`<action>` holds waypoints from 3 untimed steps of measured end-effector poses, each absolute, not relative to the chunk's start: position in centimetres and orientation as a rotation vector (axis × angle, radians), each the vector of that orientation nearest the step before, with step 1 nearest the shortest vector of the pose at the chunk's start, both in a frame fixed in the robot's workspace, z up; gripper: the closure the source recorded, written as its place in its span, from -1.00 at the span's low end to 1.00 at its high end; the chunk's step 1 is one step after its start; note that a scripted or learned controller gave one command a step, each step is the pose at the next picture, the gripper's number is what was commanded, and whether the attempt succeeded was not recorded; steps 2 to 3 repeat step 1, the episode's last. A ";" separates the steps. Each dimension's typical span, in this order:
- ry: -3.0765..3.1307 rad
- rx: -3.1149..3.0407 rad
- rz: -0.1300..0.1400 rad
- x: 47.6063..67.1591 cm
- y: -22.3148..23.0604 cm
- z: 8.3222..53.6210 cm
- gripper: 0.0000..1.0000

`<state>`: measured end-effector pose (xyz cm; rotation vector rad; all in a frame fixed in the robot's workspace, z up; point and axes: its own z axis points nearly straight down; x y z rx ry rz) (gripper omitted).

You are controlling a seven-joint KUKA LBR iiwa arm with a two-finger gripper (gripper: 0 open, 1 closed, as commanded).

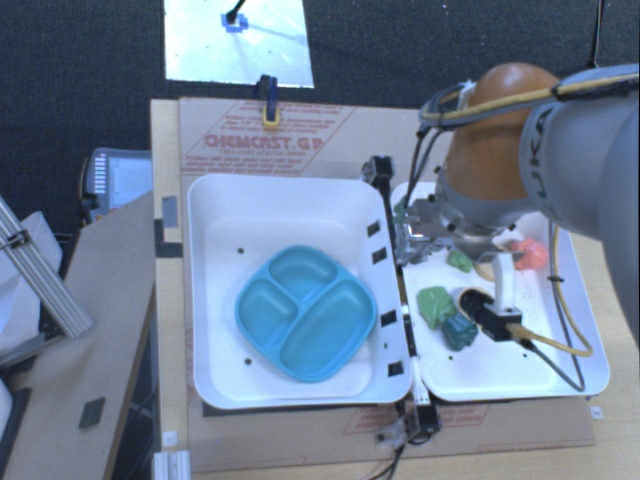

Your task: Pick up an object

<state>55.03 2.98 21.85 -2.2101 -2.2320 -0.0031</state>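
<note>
Inside the right bin (pixel 592 366), near its left wall, lie 1 green block (pixel 433 305) and 1 teal block (pixel 460 331), touching. Beyond them sit 1 small green piece (pixel 459 261) and 1 pink object (pixel 532 255). The gripper (pixel 420 231) hangs by the divider, under the wrist; whether it is spread or closed I cannot tell. Likely risk: descending there, it strikes the bin wall or nudges both blocks together. The left bin (pixel 215 268) holds 1 blue plate (pixel 305 311).

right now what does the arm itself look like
The arm is thick, rounded and grey, with dark lettering on its side. A glossy orange band wraps it above the wrist. Black and yellow cables run along the band, and a yellow cable loops down over the right bin. The metallic wrist sits below the band.
</note>
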 end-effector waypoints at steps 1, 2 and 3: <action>-2.233 -2.209 -0.004 54.9 9.0 21.3 1.00; -2.233 -2.209 -0.004 54.9 9.0 21.3 1.00; -2.233 -2.209 -0.004 54.9 9.0 21.3 1.00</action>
